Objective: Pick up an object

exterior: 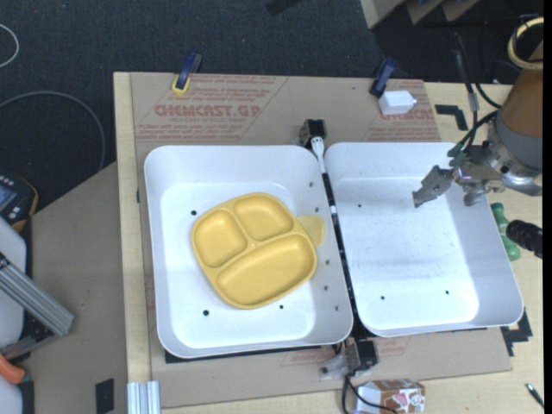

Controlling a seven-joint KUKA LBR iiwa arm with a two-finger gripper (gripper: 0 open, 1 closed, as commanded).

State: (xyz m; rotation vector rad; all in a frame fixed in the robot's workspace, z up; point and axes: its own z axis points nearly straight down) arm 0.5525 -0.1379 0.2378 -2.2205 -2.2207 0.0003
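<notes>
Over the right bin point(483, 309) I see my gripper point(448, 186) hanging above the upper part of the white floor, reached in from the right edge of the camera view. Its two grey fingers point(429, 190) stand spread apart with nothing between them — I have hold of nothing. Behind them I can see the grey wrist point(515, 158) and a tangle of black cable.

Across the divide, in the left bin point(164, 231), lies a yellow plate point(253, 249) with three compartments — two small ones toward the far side, one long one toward me. It rests flat on the floor of that bin, turned a little askew, well apart from the gripper. A smaller yellowish piece point(313, 228) peeks out at its right edge, touching it; I cannot tell what that is.

Both bins sit side by side on a brown board point(259, 110) with red lettering.
</notes>
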